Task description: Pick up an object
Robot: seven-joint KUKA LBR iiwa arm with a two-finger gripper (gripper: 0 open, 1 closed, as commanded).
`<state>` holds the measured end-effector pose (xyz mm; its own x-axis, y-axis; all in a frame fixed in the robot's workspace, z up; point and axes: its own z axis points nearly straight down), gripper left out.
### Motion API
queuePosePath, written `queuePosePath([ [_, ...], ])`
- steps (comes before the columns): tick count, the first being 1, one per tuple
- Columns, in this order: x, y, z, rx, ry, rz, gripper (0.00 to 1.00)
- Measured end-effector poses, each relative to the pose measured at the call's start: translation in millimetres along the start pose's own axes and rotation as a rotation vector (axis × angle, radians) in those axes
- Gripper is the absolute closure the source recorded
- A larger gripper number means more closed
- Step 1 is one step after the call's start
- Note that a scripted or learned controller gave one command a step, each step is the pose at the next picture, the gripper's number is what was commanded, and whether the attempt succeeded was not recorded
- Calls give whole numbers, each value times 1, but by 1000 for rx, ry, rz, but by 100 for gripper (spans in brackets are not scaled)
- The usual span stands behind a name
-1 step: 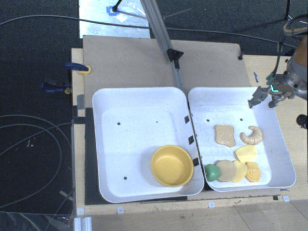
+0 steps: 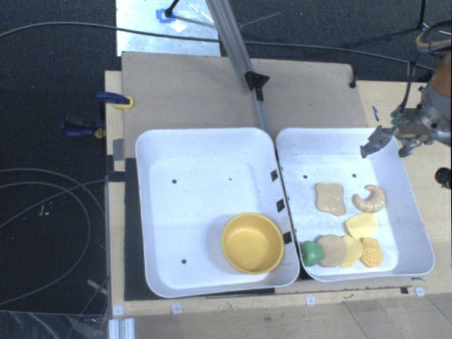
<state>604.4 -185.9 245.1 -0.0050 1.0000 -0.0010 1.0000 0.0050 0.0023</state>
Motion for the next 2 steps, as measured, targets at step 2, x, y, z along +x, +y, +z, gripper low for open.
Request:
queuePosePath([
  [2,4,10,121,5,2,-1,0],
])
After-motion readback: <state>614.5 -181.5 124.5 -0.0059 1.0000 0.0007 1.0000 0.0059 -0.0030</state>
